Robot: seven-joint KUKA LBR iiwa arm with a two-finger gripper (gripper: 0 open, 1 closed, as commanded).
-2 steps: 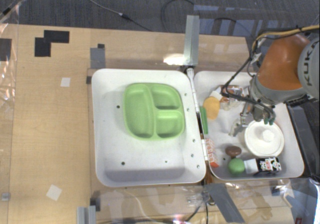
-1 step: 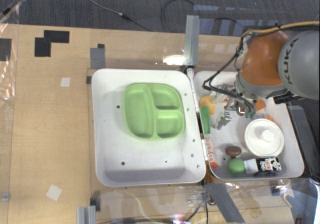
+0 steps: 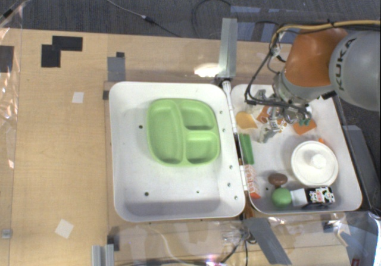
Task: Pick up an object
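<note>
The pincer (image 3: pixel 280 121) is hanging low over the right bin (image 3: pixel 351 157); whether it is gripping anything, I cannot tell. An orange-tan piece (image 3: pixel 245 119) is lying just left of it, a white bowl (image 3: pixel 314 162) below-right, and a green ball (image 3: pixel 281 197) further below.

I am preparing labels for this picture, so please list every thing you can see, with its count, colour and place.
bins: 2, white, side by side on the bench
divided plate: 1, light green, middle of left bin
bowl: 1, white, right bin
ball: 1, green, near front wall of right bin
small box: 1, black and white, beside the ball
oval piece: 1, brown, just behind the ball
stick: 1, green, left wall of right bin
orange piece: 1, back of right bin
arm: 1, grey and orange, over right bin
gripper: 1, low in right bin
</note>
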